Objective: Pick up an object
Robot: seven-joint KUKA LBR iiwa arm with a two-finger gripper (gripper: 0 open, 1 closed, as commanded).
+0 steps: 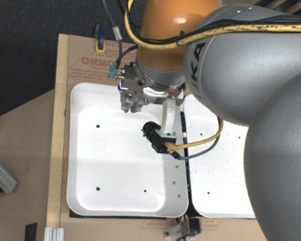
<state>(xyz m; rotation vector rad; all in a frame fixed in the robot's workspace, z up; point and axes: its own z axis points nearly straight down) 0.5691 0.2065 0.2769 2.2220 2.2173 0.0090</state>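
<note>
Brown bench point(57, 133) carries two white bins; the left bin point(110, 193) lies fully in view. Pincer point(132, 105) sits low over that bin's far edge; its opening cannot be told. No object to pick up can be identified.

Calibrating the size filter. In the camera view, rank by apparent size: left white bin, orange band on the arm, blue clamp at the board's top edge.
1. Left white bin
2. Orange band on the arm, inflated by nearness to the camera
3. Blue clamp at the board's top edge
</note>
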